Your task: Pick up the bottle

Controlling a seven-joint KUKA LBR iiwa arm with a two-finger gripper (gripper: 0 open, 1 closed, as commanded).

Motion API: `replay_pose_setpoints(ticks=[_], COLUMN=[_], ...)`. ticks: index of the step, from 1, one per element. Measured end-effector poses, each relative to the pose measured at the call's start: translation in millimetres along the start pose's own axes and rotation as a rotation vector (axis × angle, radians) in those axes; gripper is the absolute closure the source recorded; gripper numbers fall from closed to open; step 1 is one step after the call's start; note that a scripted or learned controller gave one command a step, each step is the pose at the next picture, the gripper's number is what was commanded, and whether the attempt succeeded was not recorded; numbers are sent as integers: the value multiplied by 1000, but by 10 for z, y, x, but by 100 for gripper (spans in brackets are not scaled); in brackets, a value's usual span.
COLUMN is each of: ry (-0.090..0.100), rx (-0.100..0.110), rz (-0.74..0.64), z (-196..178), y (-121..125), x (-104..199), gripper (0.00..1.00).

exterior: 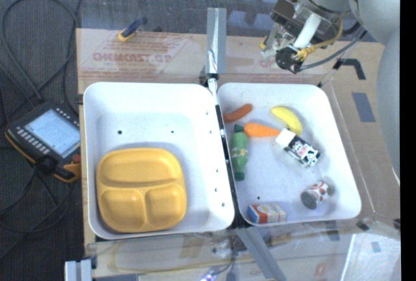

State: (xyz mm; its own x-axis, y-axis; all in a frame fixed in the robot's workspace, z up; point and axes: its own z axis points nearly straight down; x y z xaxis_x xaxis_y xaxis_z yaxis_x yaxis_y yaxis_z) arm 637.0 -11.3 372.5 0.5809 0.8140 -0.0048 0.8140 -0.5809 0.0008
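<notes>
Dark grey carpet floor [39,208] fills the frame toward nine and twelve o'clock, with thin cables [26,45] looping across it. The desk [162,55] is covered in brown printed cardboard. A handheld control pendant [47,136] with a lit screen lies on the floor at nine o'clock.
</notes>
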Motion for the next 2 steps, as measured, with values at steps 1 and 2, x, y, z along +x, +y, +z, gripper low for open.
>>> replay_pose_setpoints(ticks=[1, 2], ry=[1, 1], rx=[-1, 0], rz=[-428, -370], z=[-619, -612], y=[124, -388], x=[367, 1082], gripper=[100, 100])
